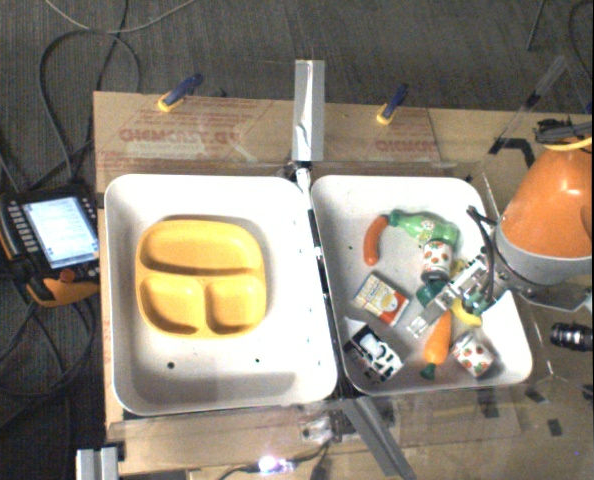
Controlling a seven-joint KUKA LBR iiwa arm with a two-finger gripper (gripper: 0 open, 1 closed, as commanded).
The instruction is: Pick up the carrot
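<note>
The carrot [437, 340] lay near the right bin's [329, 268] front edge, hemmed by a small carton [380, 297] and can [474, 356]. The hand [464, 286] hung just above it, its grip impossible to judge.

The arm [552, 218] ran off the right edge. The end effector [467, 286] covered part of the carrot's [437, 340] upper end, and its fingers were too small and cluttered to read. The small carton's [381, 298] label was illegible
</note>
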